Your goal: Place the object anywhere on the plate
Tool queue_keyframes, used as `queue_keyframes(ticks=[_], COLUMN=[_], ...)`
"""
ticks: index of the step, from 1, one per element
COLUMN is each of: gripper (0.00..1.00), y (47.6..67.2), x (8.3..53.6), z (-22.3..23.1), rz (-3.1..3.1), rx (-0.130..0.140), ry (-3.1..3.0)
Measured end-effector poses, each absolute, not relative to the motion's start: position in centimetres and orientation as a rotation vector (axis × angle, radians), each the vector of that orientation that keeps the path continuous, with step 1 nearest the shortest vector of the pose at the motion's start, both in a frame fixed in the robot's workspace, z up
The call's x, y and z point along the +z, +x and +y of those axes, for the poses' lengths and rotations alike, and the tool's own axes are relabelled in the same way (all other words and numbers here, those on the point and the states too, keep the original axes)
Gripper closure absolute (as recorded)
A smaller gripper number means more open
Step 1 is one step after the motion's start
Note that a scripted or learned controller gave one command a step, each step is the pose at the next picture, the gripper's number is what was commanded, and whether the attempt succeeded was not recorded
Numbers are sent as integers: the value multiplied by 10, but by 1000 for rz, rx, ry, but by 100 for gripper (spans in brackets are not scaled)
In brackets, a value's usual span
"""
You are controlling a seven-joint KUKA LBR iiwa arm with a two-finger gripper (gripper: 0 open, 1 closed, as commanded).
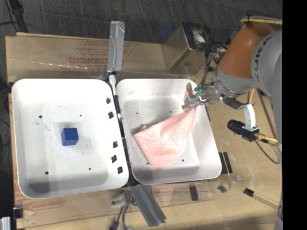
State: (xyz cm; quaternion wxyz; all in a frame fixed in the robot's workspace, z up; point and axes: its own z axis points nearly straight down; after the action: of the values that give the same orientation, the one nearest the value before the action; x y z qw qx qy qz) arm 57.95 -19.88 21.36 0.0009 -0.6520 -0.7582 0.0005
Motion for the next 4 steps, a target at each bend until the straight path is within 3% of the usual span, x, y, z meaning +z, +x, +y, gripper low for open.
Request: queue_keyframes(ticks=[1, 4], gripper=[100, 100], y=[580, 587], x=[231, 254], z=[-198, -53], rz=[-2387, -3123], rx=[2, 1], ry=[-2039, -316])
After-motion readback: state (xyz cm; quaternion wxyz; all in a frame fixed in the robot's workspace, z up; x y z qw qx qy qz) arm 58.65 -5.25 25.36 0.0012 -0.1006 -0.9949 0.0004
